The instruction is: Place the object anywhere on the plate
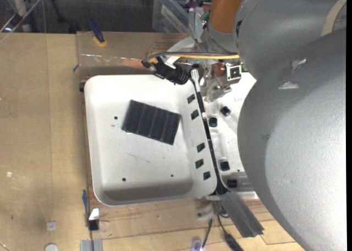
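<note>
We see the dark ribbed plate lying flat in the left bin, its long axis slanting down toward the divider between the bins. The arm looms over the right bin, and the gripper sits just beyond the divider's far end — up and to the right of the plate. Whether it holds the object, or how wide it stands, we cannot tell; the object itself we cannot pick out.
</note>
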Tool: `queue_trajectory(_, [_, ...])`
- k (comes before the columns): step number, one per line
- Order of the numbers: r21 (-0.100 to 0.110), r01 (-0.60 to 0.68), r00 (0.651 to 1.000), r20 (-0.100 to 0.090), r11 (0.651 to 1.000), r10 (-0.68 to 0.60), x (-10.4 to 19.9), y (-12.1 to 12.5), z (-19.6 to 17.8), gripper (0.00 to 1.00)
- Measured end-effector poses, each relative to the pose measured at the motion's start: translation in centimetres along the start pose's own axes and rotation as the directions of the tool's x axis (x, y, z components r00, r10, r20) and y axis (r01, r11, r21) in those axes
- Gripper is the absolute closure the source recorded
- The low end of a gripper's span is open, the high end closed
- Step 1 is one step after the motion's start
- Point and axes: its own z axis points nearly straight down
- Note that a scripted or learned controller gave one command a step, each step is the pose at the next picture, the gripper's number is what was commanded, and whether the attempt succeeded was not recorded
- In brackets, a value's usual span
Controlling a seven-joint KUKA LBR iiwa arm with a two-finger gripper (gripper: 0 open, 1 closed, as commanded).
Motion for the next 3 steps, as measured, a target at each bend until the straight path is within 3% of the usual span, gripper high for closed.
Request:
queue_trajectory(1, [0.001, -0.037, 0.999, 0.004, 0.999, 0.037, 2.8, 5.0, 8.9, 1.0])
queue_trajectory(2, [0.001, 0.024, 1.0, 0.0, 1.0, -0.024, 4.9, -2.0, 9.3, 1.0])
queue_trajectory(3, [0.001, -0.03, 1.0, 0.001, 1.0, 0.03, 5.6, 0.9, 9.8, 1.0])
